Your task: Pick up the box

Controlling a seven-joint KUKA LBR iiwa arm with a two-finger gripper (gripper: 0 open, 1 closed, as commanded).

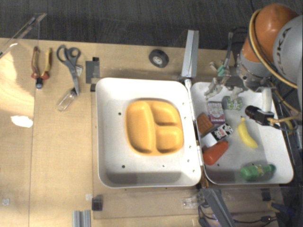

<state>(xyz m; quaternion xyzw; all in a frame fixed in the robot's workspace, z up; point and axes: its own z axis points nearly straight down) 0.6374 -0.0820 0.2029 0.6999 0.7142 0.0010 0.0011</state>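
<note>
A small pink-and-white box (215,110) lies flat in the upper left part of the right bin (279,176). A second small box (221,132), black and white, lies just below it near the bin's middle. My gripper (222,86) hangs over the bin's far edge, a little above and behind the pink-and-white box. It is open, with nothing between its fingers. The grey arm with its orange band (270,20) reaches in from the upper right.
The right bin also holds a brown packet (204,123), a red item (215,152), a banana (246,134), a green bottle (257,170) and a pale green object (233,102). A yellow divided tray (154,126) sits in the left bin (109,126). Scissors (71,63), pliers (40,65) and a tape roll (158,58) lie on the bench.
</note>
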